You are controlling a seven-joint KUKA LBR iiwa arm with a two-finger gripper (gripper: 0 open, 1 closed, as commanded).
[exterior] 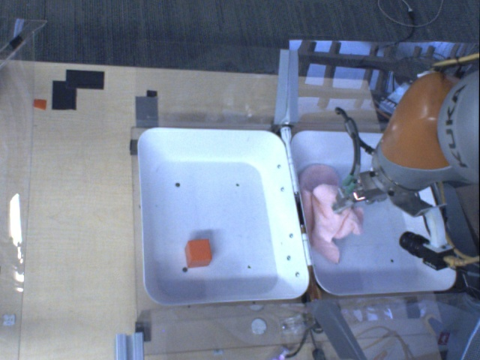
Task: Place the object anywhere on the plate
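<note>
Gripper [351, 199] over the pink cloth [328, 223] in the right bin [390, 272].

Its fingers seem closed on the cloth's upper edge, though that's hard to see. Just beyond the cloth lies a pink plate [319, 175]; the left bin [217, 156] holds an orange block [199, 253].

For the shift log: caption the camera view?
Hand over pink cloth in right bin; orange block in left bin.

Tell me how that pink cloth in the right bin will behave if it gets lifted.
The pink cloth lies crumpled in soft folds, so it will probably droop and stretch out. It looks light. Its loose edges may drag along the right bin.
</note>
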